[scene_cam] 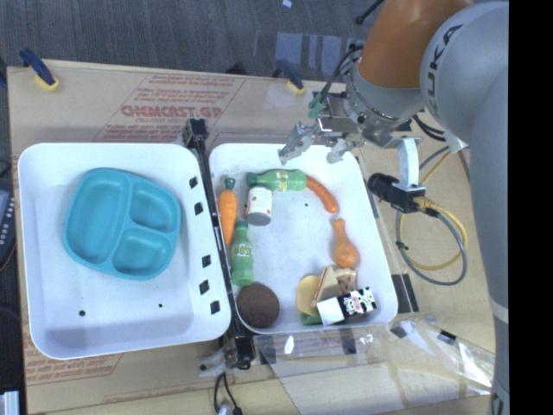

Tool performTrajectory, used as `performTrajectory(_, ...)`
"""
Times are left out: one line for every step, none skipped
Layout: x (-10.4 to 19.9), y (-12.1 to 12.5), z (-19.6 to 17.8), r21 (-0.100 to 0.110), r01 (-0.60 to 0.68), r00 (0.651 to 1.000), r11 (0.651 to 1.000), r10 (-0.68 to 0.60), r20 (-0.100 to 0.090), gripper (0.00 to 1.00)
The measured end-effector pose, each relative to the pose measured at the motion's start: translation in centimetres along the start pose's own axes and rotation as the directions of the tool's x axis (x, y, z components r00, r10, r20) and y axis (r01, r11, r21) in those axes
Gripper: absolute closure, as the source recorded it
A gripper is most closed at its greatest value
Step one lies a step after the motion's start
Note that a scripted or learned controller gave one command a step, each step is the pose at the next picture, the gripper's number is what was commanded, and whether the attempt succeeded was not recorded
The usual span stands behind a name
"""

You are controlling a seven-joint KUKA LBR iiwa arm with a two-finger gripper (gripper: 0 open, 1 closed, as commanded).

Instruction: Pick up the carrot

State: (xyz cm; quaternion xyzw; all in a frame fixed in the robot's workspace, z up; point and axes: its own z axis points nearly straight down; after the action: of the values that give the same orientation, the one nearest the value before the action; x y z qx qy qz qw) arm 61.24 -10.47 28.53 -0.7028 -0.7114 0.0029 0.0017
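The carrot (226, 215) is orange with a green top and lies lengthwise along the left wall of the right bin (378, 232), next to the divider. My gripper (315, 148) hovers over the bin's back rim, up and to the right of the carrot and well apart from it. Its two fingers (293, 148) are spread open with nothing between them. The grey arm with its orange band (406, 24) reaches in from the upper right.
Beside the carrot are a white can (259, 204), a green bottle (241, 254) and a green item (278, 180). An orange sausage (324, 195), a drumstick (345, 245), a brown ball (257, 305) and small toys (333, 296) share that bin. A blue divided plate (121, 223) lies in the left bin (43, 318).
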Motion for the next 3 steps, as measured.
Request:
performTrajectory(-4.1, -4.8, -3.2, 0.003, 0.143, 0.99, 0.99, -0.143, -0.001, 0.0)
performTrajectory(-8.5, -8.3, 6.0, 0.002, 0.307, 0.952, 0.952, -0.307, -0.002, 0.0)
performTrajectory(-9.9, -1.0, 18.1, 0.006, 0.141, 0.99, 0.99, -0.141, -0.003, 0.0)
